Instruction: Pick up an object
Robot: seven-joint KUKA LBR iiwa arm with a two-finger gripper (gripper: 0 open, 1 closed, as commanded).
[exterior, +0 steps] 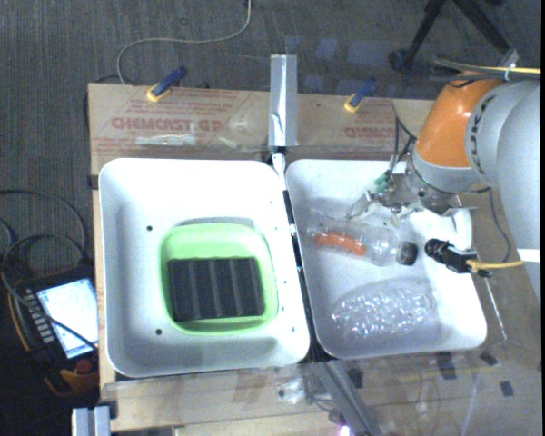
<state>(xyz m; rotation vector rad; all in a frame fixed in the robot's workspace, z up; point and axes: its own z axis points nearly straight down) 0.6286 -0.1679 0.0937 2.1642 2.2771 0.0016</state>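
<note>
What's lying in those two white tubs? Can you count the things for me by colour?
Green: 1, the green tray with a dark ridged inside, in the left bin.
Clear: 2, the clear bottle with something orange inside, and the crinkly clear wrap, both in the right bin.
Total: 3.

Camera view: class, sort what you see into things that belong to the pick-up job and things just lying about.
Job:
hand
clear bottle
bubble wrap
green tray
white bins

Lying about:
blue clamps
cables
chair base
</note>
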